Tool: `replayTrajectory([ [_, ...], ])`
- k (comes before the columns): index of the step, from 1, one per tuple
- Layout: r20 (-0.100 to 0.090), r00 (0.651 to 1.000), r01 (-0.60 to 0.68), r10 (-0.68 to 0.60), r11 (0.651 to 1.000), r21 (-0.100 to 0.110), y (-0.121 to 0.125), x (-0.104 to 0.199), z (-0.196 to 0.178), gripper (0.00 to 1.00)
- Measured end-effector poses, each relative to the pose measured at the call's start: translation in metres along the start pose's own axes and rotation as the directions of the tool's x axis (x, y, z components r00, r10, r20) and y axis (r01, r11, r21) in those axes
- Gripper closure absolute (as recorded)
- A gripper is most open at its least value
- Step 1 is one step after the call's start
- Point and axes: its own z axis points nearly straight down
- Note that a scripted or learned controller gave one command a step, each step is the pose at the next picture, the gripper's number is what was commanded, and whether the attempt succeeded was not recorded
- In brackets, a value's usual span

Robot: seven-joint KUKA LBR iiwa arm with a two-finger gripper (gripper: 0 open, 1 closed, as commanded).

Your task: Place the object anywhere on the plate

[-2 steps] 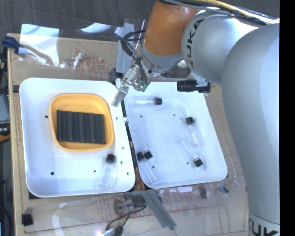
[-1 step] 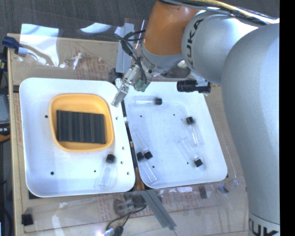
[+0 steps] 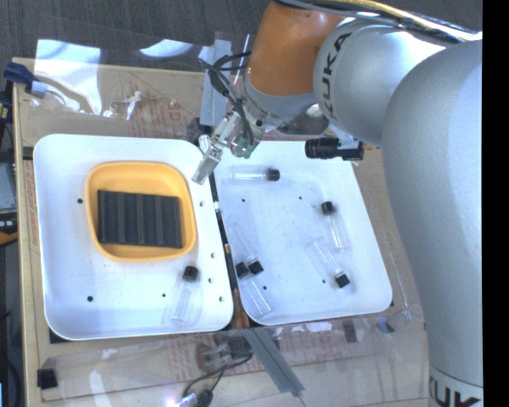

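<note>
Nearest the camera, a clear plastic vial with a black cap (image 3: 185, 295) lies in the left shallow white bin (image 3: 59, 303), just below the yellow square plate with a dark ribbed centre (image 3: 141, 211), not on it. The right white bin (image 3: 369, 291) has four more clear black-capped vials scattered around. Further back, the silver two-finger gripper (image 3: 205, 170) hangs over the gap between the bins, by the plate's upper right corner; honestly can't tell how the jaws stand.

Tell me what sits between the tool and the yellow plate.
Nothing visible does. The tool hangs over the seam between the two white bins, just right of the yellow square plate with its dark ridged insert; bare white bin floor lies between.
</note>
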Motion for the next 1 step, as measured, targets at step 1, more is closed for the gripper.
replayTrajectory([
  [1,-0.004,0.985,0.170,-0.170,0.985,0.001,-0.0449,-0.0222,0.0126,0.00],
])
